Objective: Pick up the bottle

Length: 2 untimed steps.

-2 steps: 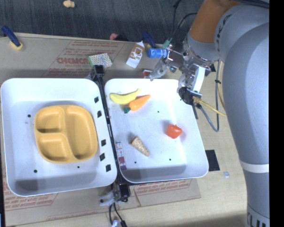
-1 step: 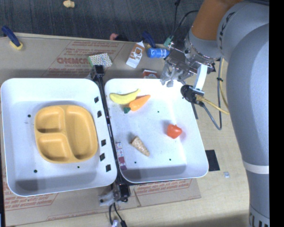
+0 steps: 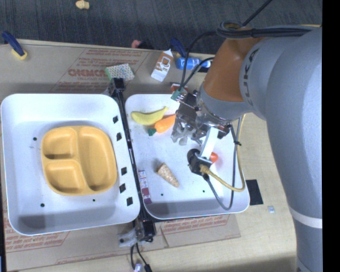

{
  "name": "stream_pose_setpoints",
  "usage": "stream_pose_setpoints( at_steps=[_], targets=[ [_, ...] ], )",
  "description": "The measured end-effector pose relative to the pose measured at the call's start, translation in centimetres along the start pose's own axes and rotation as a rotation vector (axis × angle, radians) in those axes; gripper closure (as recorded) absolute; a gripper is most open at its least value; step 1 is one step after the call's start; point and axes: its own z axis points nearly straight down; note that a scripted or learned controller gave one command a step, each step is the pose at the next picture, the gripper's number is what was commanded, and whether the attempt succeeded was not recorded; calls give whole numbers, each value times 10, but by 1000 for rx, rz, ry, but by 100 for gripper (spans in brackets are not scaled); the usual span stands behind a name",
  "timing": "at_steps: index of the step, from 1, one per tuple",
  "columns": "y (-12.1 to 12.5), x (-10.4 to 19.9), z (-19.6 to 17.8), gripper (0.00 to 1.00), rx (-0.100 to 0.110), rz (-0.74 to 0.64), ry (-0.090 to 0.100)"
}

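The bottle is hard to make out. My best guess is the small orange-red plastic piece [image 3: 213, 158] peeking out from under the wrist in the right shallow white bin [image 3: 229, 204], toward that bin's right side (most of it is hidden, so I cannot be sure). The grey arm's two-finger gripper [image 3: 182, 137] hangs low just to the view's left of it, over bare bin floor. Whether it is spread or pressed together I cannot tell, and I see nothing held in it. Just beside the gripper lie an orange toy carrot with a green top [image 3: 164, 124] and a yellow toy banana [image 3: 148, 117]. A tan ridged cone [image 3: 168, 175] lies apart, nearer the front. This looks like the approach step, with no grasp made. The next move calls for shifting toward the view's right, over the piece, and descending squarely on it, clear of the carrot.
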Motion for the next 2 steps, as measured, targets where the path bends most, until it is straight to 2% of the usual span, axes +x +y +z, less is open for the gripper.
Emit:
stream_pose_setpoints(
  at_steps=[1,2],
  targets=[
    [-68,-30,-21,100,-1,-296,0],
    [-83,-5,37,100,-1,-571,0]
  ],
)
